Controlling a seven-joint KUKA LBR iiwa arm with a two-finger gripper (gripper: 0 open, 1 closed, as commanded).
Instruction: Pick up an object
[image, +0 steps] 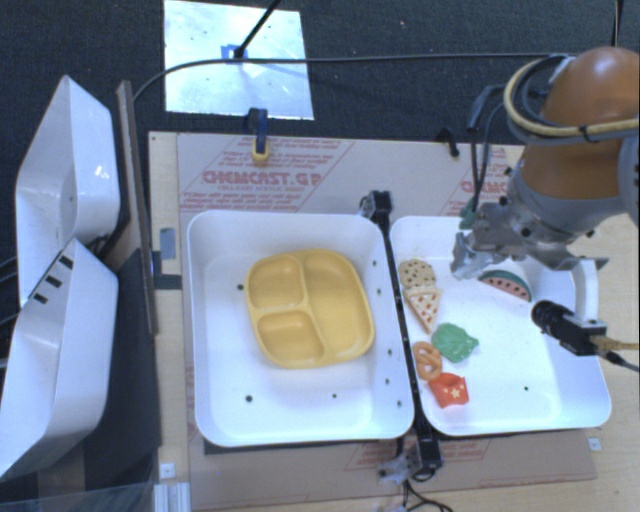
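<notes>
Watermelon slice (505, 284) is seen in the right bin (560, 395), just under the hand (472, 262). Approach step judged; nothing seen gripped. Hand state cannot be told. Next: a descent centred on the slice is needed, kept clear of the cracker (416, 273).

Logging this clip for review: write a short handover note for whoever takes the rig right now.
Pincer: low over the right bin, beside the watermelon slice; grip state unreadable, nothing seen held.
Right bin also has the cracker, pizza slice, green piece, pretzel and red piece.
Left bin holds the yellow tray.
Done: no pick confirmed.
Left: grasp one item and lift.
</notes>
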